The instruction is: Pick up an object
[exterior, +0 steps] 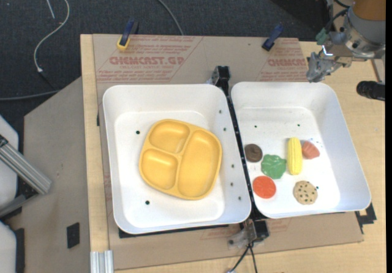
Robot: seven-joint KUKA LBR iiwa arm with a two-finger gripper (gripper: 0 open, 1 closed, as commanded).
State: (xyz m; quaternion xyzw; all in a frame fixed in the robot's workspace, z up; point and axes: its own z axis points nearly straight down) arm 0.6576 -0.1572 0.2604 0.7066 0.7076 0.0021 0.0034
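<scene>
Toy food pieces are lying in the right bin (343, 120) while the gripper (317, 68) is hovering beyond that bin's far right corner, holding nothing visible; whether its fingers are apart cannot be told.

Six pieces are sitting in the right bin: one corn cob (294, 155), one green vegetable (273, 166), one red slice (264, 187), one cookie (304, 192), one brown disc (253, 152), one pink piece (310, 150). One yellow divided plate (180, 159) is resting in the neighbouring left bin (116, 137).
</scene>
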